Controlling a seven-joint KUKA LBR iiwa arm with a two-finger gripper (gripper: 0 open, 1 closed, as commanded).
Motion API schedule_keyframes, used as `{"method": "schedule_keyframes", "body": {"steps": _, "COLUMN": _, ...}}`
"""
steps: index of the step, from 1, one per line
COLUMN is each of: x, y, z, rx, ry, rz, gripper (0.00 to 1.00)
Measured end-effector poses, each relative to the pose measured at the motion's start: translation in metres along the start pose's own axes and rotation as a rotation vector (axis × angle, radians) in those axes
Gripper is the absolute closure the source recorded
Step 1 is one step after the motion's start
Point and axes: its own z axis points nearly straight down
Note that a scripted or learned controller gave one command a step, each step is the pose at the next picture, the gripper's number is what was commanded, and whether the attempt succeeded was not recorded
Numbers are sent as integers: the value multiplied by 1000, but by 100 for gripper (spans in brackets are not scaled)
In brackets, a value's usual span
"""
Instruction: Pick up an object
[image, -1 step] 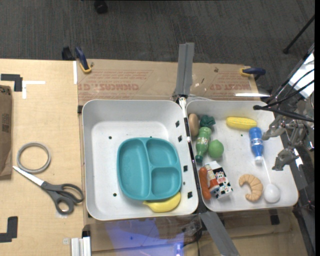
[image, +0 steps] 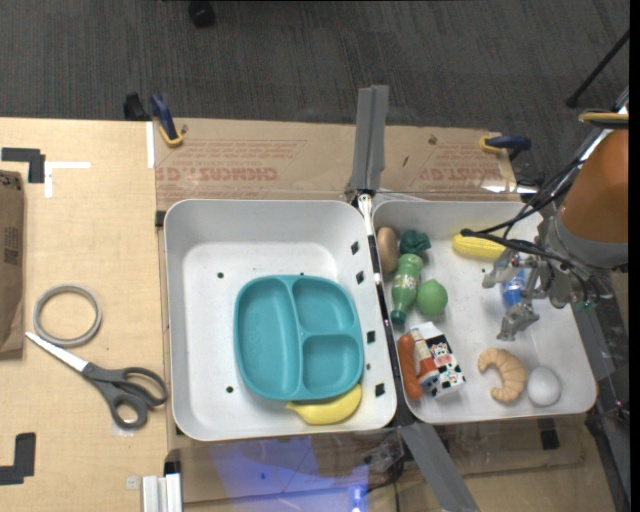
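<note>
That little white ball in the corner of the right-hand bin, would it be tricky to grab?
Probably. The white ball looks round and smooth, so it would likely roll if nudged and might slip from the gripper. It sits by the bin wall and the croissant, which may crowd an approach.

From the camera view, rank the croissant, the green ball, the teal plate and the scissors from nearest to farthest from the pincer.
From the pincer in the right bin:
1. Croissant, just below it, same bin.
2. Green ball, to its left, same bin.
3. Teal plate, in the left bin.
4. Scissors, on the bench, far left.
</note>
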Motion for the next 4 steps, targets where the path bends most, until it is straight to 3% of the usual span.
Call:
{"method": "schedule_keyframes", "body": {"steps": 1, "x": -29, "y": -23, "z": 25, "rx": 1, "ry": -4, "rz": 36, "gripper": 0}}
{"method": "schedule_keyframes", "body": {"steps": 2, "x": -48, "y": 33, "z": 24, "rx": 0, "ry": -5, "rz": 18, "gripper": 0}}
{"method": "schedule_keyframes", "body": {"steps": 3, "x": 4, "y": 105, "z": 25, "rx": 0, "ry": -1, "rz": 182, "gripper": 0}}
{"method": "schedule_keyframes", "body": {"steps": 4, "x": 19, "y": 40, "z": 26, "rx": 0, "ry": -1, "rz": 339, "gripper": 0}}
